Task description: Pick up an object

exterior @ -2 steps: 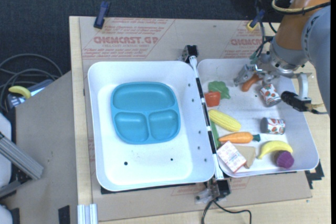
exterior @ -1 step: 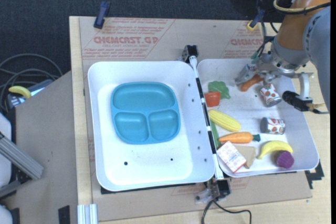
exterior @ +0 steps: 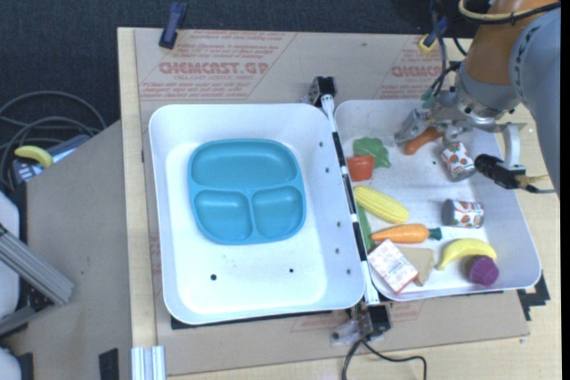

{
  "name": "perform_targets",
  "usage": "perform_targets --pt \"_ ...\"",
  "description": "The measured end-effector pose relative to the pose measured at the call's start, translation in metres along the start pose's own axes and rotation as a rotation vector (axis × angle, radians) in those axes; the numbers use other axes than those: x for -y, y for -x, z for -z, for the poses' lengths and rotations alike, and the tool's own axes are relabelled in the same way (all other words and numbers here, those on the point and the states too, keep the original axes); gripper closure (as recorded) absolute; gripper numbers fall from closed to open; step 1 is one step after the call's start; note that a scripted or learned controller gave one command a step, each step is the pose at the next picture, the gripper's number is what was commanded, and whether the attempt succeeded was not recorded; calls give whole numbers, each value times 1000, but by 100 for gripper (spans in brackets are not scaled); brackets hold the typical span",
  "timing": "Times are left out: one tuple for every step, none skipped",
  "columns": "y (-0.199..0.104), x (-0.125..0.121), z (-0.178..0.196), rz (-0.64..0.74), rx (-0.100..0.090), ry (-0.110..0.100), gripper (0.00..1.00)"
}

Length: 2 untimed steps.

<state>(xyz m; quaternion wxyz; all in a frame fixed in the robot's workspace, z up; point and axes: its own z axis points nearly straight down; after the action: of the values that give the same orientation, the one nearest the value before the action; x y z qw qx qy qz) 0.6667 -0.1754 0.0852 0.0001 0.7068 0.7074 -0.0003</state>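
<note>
My gripper hangs low over the far end of the right bin, with the grey arm and its orange band coming in from the upper right. An orange toy piece lies right at the gripper's tip, partly covered by it. Whether it is held cannot be made out. Close by on the right lies a small white carton with red spots. Further toys lie in this bin: a red pepper beside a green leaf, a corn cob, a carrot and a banana.
The left bin holds a blue divided plate. A second spotted can, a purple ball and a white-and-red box lie near the right bin's front. A black clip sits where the bins meet.
</note>
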Motion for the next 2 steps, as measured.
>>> perform_targets --pt "-1 0 0 0 0 0 0" --pt "12 0 1 -1 1 3 0"
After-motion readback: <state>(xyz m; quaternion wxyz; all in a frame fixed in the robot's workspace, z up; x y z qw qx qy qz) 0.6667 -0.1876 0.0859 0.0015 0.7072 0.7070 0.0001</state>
